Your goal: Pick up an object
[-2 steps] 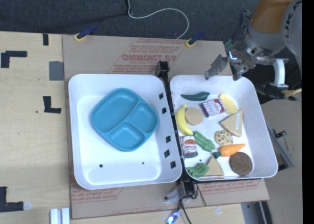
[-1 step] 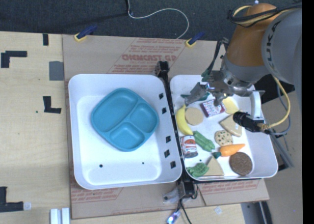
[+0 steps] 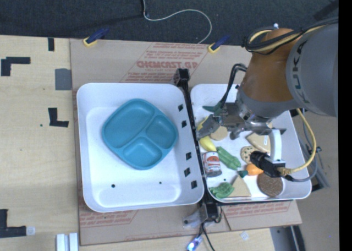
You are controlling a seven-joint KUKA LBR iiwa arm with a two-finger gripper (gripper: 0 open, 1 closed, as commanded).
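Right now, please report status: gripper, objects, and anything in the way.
Gripper low over right bin, nothing seen held. Banana, green pieces, small can loose beneath. Blue divided plate alone in left bin.

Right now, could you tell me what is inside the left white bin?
The left white bin holds one blue divided plate with three compartments, lying flat. Whatever lies beneath the plate is covered and cannot be seen.

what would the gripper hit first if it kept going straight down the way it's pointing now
Probably the yellow banana-like toy in the right bin, or the pale round piece beside it. The gripper points down over that bin's left side, but depth is unclear from this slanted view.
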